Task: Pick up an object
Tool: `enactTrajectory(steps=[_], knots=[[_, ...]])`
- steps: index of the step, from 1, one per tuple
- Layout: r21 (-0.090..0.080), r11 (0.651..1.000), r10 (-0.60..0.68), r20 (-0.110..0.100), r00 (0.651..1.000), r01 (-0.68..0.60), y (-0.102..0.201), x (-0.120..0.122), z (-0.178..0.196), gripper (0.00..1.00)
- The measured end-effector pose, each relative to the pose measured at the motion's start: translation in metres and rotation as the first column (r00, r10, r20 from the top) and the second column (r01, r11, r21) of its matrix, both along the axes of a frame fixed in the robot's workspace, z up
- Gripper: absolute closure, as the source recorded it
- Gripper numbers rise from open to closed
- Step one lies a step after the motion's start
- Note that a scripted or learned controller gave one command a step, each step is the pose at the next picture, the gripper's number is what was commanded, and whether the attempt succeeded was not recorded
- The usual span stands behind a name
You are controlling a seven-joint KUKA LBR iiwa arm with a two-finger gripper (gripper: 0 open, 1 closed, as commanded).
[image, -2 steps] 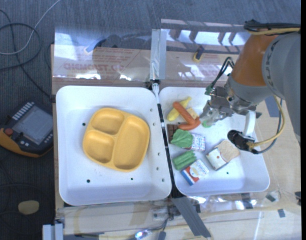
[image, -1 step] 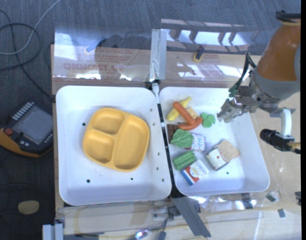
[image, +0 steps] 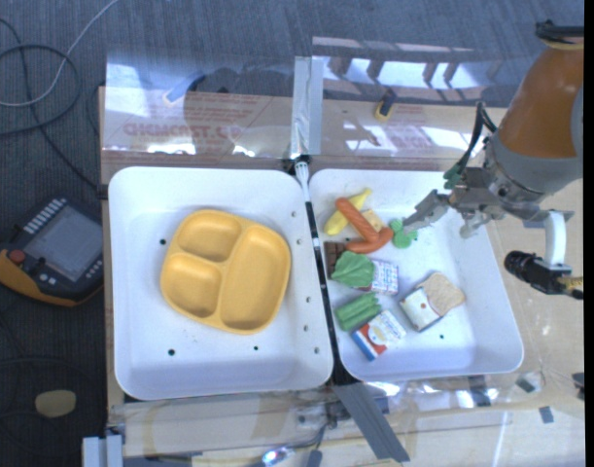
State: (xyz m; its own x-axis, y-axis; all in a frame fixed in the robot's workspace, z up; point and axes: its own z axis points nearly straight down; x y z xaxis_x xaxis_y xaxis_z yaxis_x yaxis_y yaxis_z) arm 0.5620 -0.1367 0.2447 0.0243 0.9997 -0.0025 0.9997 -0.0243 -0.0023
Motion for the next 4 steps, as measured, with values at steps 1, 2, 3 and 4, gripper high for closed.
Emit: enactTrajectory(steps=[1, 2, 3, 4], knots=[[0.004, 0.997, -0.076, -0.002, 0.997, 0.076, -0.011, -0.036, -0.132, 0.00], [-0.003, 1.000, -0.006, 0.025, 1.000, 0.006, -0.021, -0.070, -0.153, 0.00], [-0.001, 1.000, -0.004, 0.029, 1.000, 0.004, -0.020, -0.067, -0.142, 1.00], [0.000, 1.000, -0.011, -0.001, 1.000, 0.011, 0.047, -0.021, -0.007, 1.00]])
